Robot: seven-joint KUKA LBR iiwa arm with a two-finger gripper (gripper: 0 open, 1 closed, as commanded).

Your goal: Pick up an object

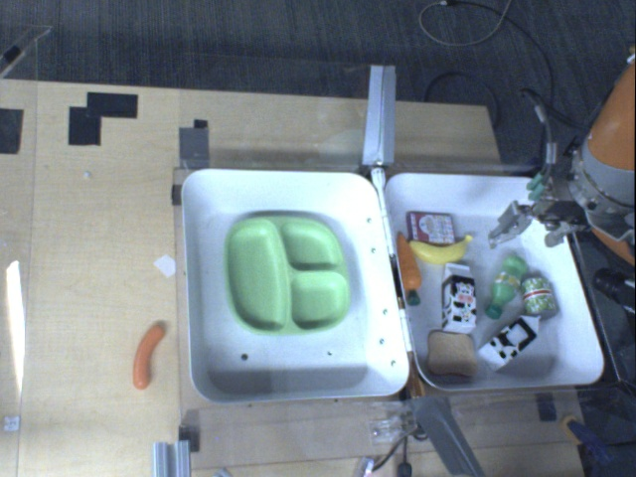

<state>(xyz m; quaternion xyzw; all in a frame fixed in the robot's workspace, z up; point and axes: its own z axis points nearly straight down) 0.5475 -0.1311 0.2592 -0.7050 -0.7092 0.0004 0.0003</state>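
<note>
- Two white bins sit side by side: the left bin holds a green divided plate.
- The right bin holds a banana, carrot, green bottle and cow-patterned cartons.
- The gripper hangs over the right bin's upper right part, fingers spread, gripping nothing.
- A sausage lies on the bench, left of the bins.

A pale wooden bench fills the near ground, black angular marks at its far left. Beyond lies dark blue-grey carpet, a thin looped cable on it far right.
</note>
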